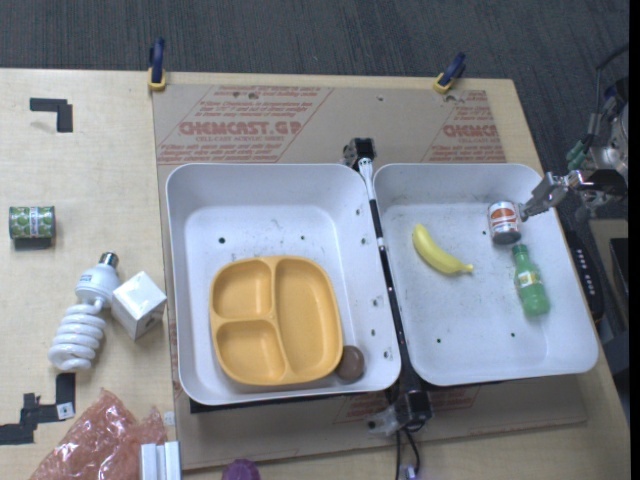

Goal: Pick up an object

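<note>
Three objects lay loose in the right bin (560, 353): a banana (440, 252), a green bottle (530, 283) and a small can (504, 221) near the far wall, with open floor between them; the gripper (540, 197) hovered just beside the can, holding nothing, its grip state unclear

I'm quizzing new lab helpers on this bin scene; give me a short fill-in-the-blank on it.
1. The yellow divided tray lies in the ____ bin.
2. The banana lies in the ____ bin, beside the green bottle.
3. The tray has ____ compartments.
4. The end effector is at the right bin's far right corner, next to the small ____.

Missing words: left; right; three; can
</note>
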Robot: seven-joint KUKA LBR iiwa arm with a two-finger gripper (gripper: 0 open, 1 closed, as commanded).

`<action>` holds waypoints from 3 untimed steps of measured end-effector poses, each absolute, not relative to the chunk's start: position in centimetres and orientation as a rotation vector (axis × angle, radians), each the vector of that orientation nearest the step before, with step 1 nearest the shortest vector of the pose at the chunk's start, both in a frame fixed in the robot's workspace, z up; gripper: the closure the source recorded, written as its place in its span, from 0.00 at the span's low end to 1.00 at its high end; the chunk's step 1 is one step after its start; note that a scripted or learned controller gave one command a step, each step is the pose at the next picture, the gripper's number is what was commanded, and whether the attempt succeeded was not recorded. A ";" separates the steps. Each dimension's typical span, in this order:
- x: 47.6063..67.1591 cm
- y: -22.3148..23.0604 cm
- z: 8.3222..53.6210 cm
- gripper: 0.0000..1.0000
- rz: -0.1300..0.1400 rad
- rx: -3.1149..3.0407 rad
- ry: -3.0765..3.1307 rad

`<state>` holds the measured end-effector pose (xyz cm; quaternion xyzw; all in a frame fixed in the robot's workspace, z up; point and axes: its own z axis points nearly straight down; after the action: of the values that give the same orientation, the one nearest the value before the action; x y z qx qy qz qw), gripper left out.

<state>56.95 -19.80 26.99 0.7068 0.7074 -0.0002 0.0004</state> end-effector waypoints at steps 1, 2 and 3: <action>55.8 -19.1 11.4 0.00 0.003 2.220 2.222; 51.5 -12.9 9.2 0.00 0.000 2.223 2.221; 51.6 -13.0 10.2 1.00 0.002 2.223 2.217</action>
<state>51.58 -12.95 10.24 0.7079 0.7063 0.0005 0.0011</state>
